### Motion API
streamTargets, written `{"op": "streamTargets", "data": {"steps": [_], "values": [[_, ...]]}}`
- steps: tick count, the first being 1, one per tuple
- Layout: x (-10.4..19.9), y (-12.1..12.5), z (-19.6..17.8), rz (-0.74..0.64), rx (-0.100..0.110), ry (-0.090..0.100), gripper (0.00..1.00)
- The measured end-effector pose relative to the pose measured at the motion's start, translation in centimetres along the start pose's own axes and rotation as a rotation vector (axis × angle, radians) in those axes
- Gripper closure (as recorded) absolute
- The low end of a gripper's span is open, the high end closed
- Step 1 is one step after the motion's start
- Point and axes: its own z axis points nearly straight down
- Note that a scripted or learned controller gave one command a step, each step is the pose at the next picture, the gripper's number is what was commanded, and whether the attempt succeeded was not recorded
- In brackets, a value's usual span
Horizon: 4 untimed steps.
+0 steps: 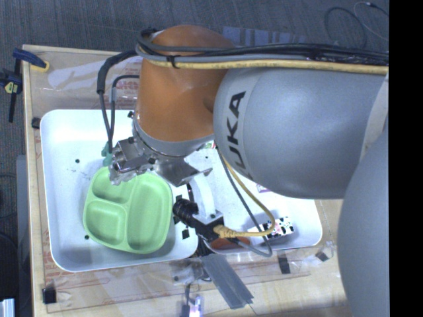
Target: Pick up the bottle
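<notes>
From my console, the gripper point(127, 161) sat low in the bin, with a pale green, three-compartment plastic tray point(129, 216) directly beneath it. I could not tell whether it was parted or closed. The bottle was hidden, probably under the grey arm point(297, 131) beside the gripper. I judged it light and slippery, best gripped mid-body.

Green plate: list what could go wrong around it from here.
The hand hangs right at the upper rim of the green plate, so it may well nudge or snag it. The arm covers much of the white bins, so anything under it could get bumped unseen.
</notes>
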Motion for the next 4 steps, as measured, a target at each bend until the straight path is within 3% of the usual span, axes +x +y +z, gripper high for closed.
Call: {"op": "streamTargets", "data": {"steps": [1, 2, 3, 4], "values": [[0.0, 0.0, 0.0, 0.0, 0.0, 0.0, 0.0], [0.1, 0.0, -1.0, -0.007, 0.003, -0.001, 1.0], [0.1, 0.0, -1.0, -0.007, 0.003, -0.001, 0.0], [-5.8, -1.8, 10.4, -0.151, -0.001, 0.0, 0.0]]}}
